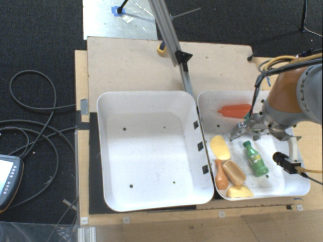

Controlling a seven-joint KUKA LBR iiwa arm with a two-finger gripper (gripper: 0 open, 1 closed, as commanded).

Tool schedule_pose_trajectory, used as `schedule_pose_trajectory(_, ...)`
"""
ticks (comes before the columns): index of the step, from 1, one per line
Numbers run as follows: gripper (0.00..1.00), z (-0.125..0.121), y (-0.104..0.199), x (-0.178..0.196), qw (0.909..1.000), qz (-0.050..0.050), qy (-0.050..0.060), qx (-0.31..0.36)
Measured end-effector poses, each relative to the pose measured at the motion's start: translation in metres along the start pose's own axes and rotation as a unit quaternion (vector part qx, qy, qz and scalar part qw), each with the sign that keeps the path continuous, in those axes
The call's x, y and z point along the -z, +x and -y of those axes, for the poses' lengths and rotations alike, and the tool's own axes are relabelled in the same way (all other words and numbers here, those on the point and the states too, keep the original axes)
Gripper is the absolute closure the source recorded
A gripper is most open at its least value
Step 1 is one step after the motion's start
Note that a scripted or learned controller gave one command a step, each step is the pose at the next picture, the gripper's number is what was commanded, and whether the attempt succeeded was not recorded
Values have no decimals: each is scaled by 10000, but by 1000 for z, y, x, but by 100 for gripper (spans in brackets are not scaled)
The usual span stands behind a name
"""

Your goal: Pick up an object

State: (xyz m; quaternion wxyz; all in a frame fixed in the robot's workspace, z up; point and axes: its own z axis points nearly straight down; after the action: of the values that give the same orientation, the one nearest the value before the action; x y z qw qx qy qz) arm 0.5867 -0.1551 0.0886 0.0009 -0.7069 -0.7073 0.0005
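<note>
The gripper (pixel 247 127) hangs low inside the right bin (pixel 303 185), its finger spread impossible to tell. An orange carrot (pixel 235 110) lies just behind it, a green bottle (pixel 255 158) just before it; a yellow potato-like piece (pixel 220 147), bread roll (pixel 234 172) and lemon wedge (pixel 239 191) crowd nearby. Beyond them sits the left bin (pixel 146 105).

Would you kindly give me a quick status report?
Gripper low over right white bin. Green plastic bottle lies free just below it. Orange carrot-shaped toy alongside.
</note>
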Motion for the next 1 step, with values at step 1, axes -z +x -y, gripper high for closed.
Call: schedule_pose_trajectory(1,100,-2,-1,14,10000,5,-30,-1)
